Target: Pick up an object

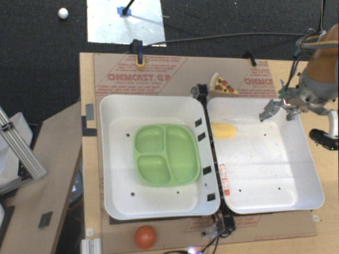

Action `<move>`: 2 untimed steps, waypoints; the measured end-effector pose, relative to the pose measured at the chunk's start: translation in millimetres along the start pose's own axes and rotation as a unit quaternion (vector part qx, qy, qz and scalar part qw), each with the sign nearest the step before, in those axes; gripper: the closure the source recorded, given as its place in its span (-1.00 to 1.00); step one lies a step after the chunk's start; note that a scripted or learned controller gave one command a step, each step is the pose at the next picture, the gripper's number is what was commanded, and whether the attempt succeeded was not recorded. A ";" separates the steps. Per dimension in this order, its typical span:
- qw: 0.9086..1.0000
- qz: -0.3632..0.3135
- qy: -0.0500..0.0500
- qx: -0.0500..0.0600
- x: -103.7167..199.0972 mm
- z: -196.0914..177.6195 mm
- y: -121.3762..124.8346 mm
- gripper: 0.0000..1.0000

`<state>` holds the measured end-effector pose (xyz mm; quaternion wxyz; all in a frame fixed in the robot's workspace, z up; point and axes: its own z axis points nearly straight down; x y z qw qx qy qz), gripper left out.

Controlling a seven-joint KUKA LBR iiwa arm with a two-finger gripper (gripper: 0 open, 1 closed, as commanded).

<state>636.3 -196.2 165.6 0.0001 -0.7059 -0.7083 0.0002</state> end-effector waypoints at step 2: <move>1.000 -0.001 0.000 -0.001 2.5 81.2 0.5 -1.00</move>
